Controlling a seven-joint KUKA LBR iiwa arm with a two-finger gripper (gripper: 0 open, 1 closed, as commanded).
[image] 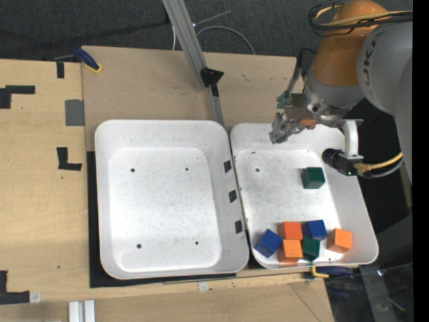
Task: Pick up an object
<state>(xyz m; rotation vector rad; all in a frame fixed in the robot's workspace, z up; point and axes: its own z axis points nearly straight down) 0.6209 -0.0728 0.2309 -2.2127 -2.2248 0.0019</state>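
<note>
1. Bench (40,180) carried two white bins side by side. Left bin (161,136) had only dark specks on its floor; right bin (268,180) held all the blocks.
2. Arm (375,52) came in from the right and was cut off by the frame edge. Its orange band sat above the wrist, over the far right corner of the right bin.
3. Gripper (279,134) hung over the far edge of the right bin, well apart from every block. Fingers looked dark and bunched together; couldn't tell if they were open or closed. Nothing visible between them.
4. Candidate objects: a lone dark green block (312,178) mid-bin towards the right wall, nearest to the gripper. The rest clustered at the near edge: blue block (268,242), orange block (292,231), second blue block (316,229), another orange block (291,249), second green block (310,247), and an orange block (340,239) just right of the pack.
5. Progress, my read: pick not made. No block lifted, all sat on the bin floor. Left to do: move over a block, descend, close, lift.
6. Lone green block looked the easiest target, with free space all round. Clustered ones touched or nearly touched, so finger clearance looked poor.
7. Hard to see: fingertip gap, gripper height above the bin floor, and whether the clustered blocks actually touched.
</note>
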